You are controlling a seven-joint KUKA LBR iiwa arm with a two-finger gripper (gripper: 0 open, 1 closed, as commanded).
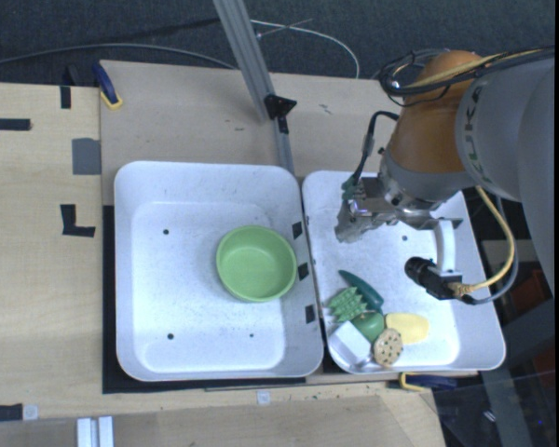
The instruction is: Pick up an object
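My gripper (352, 223) hangs over the upper left part of the right bin (475, 343), under the grey arm with its orange band. Below it, near that bin's front left corner, lies a cluster of small toys: a dark green piece (362, 289), a light green spiky piece (351, 304), a yellow lemon-like object (406, 325), a round tan cookie-like disc (388, 346) and a white piece (350, 342). The gripper stands above and apart from this cluster. Nothing shows between its tips.
A light green bowl (255, 264) sits in the middle of the left bin (149, 194). A grey pole (247, 49) slants down to the bins' shared rear edge. A black cable plug (427, 276) hangs over the right bin's centre right.
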